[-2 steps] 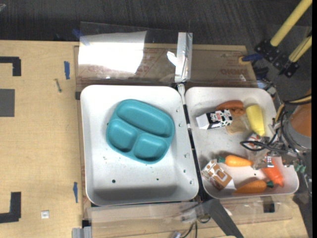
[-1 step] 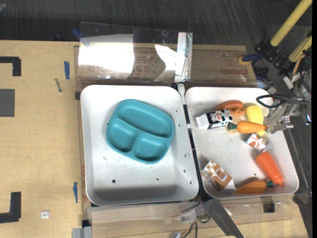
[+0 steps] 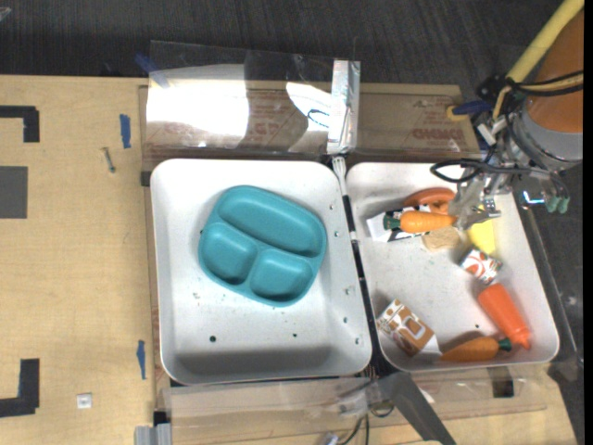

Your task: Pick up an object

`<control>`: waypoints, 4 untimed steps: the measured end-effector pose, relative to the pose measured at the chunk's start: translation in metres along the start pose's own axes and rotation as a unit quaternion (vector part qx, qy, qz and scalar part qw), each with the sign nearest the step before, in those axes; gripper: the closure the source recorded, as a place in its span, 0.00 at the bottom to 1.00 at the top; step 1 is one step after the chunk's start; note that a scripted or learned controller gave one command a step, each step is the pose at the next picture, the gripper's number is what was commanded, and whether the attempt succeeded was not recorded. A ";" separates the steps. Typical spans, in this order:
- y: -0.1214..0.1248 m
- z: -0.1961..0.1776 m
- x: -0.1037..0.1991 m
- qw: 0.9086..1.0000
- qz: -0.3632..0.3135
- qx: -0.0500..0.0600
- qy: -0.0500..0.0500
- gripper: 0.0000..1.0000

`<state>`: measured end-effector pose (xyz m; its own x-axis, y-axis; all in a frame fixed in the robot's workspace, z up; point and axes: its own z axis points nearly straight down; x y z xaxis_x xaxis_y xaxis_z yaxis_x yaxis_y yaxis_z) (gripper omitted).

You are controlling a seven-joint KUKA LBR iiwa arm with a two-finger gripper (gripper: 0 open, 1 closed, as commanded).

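Hovering at upper right of the frame, the gripper [image 3: 482, 204] sits low over crowded toys; whether it is wide or narrow, I cannot tell; a carrot [image 3: 424, 221] lies just left, a yellow piece [image 3: 483, 236] below; closing here may nudge neighbours and grab nothing.

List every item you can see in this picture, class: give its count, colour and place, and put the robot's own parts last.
Bins: two, white, side by side on the bench.
Divided tray: one, teal, in the left bin.
Toy carrots: three, orange, in the right bin.
Yellow item: one, right bin, by the gripper.
Patterned boxes: two, orange and white, right bin.
Clear plastic sheet: one, behind the bins.
Gripper: one, grey, over the right bin's far side.
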<state>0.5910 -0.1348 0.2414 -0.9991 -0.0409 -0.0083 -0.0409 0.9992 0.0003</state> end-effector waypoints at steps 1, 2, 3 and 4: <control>-0.002 -0.001 0.000 1.000 0.001 0.001 -0.001 0.00; -0.032 0.125 0.037 0.999 -0.053 -0.001 0.005 0.00; -0.072 0.149 0.057 0.998 0.058 -0.007 -0.003 0.00; -0.083 0.152 0.067 0.999 0.048 0.000 -0.001 0.00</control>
<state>0.5287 -0.2208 0.0884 -0.9985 0.0547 -0.0099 0.0547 0.9985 0.0011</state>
